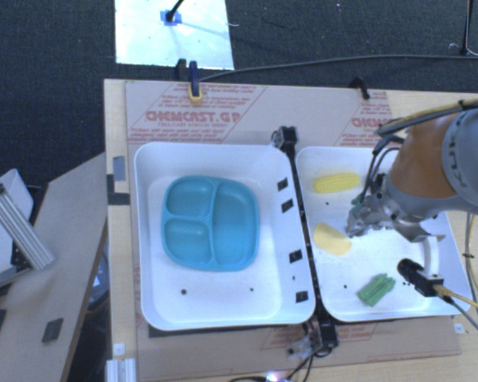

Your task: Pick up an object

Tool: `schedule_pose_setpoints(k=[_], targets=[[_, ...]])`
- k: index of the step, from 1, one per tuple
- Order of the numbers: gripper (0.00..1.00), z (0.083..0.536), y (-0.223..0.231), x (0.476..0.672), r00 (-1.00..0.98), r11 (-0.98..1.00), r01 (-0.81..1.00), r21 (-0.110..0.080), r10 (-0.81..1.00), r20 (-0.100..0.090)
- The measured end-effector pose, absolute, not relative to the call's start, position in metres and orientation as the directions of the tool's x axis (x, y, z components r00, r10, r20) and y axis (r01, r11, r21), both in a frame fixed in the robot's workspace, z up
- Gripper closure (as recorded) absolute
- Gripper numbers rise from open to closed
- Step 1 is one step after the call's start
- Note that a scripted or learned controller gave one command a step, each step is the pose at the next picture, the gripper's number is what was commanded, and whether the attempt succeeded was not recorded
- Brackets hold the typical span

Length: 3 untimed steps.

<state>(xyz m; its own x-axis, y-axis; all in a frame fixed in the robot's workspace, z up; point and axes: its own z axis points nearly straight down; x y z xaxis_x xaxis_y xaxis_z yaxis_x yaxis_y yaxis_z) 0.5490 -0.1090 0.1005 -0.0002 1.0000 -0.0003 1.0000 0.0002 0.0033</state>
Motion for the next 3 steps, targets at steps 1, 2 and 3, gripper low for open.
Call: schedule_pose_setpoints(k=[1, 2, 3], targets=[[1.00, 0.164, -0.106, 0.553, -0.004, 0.004, 1.000, 0.008, 1.000, -0.001], [1.00, 0.211, -0.106, 0.555, -0.004, 0.004, 1.000, 0.007, 1.000, -0.001], [1.00, 0.225, -0.051, 0.560, -0.010, 0.010, 1.000, 0.004, 1.000, 0.002]])
